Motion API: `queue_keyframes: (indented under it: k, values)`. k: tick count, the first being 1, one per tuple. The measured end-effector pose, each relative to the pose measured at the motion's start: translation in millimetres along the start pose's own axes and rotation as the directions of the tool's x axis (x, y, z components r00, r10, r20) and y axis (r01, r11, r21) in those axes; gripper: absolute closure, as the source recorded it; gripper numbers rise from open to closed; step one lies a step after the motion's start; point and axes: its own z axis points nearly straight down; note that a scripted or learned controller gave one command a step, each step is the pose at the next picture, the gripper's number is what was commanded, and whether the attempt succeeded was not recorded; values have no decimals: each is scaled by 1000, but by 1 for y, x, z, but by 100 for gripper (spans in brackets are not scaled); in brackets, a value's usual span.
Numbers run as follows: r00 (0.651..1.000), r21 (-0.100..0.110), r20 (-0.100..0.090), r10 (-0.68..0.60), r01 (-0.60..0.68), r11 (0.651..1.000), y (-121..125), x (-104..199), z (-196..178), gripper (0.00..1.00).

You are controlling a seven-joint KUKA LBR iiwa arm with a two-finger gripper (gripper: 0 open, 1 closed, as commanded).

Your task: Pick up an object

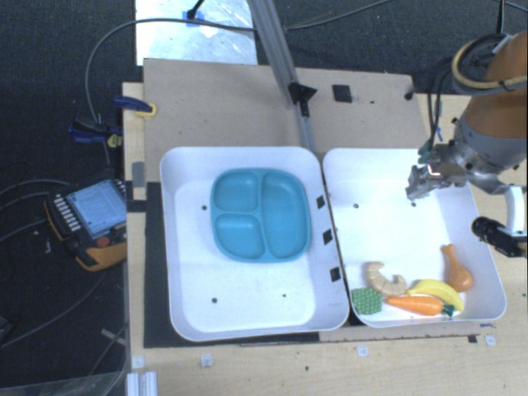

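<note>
Toy foods lie along the near edge of the right bin [388, 221]: a green piece [367, 301], a beige piece [384, 279], an orange carrot [415, 305], a yellow banana [436, 289] and an orange-brown drumstick [456, 269]. My gripper [421, 184] hangs over the far right part of this bin, well above and behind the foods. Nothing shows between its fingertips. From this angle its opening is not discernible.
The left bin [190, 295] holds a blue divided plate [261, 214]. A grey pole [276, 48] slants across the back of the bench. A handheld device [91, 221] and clamps [107, 126] lie off the bench at left.
</note>
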Motion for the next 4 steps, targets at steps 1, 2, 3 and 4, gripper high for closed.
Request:
queue_keyframes:
  k: [1,2,3,4]
  values:
    - [1000,4,-2,-4,4,1000,1,49,12,100]
    - [1000,4,-2,-3,3,1000,2,98,5,100]
    - [1000,5,-2,-4,4,1000,-1,148,19,100]
    - [1000,5,-2,-4,4,1000,-12,198,28,100]
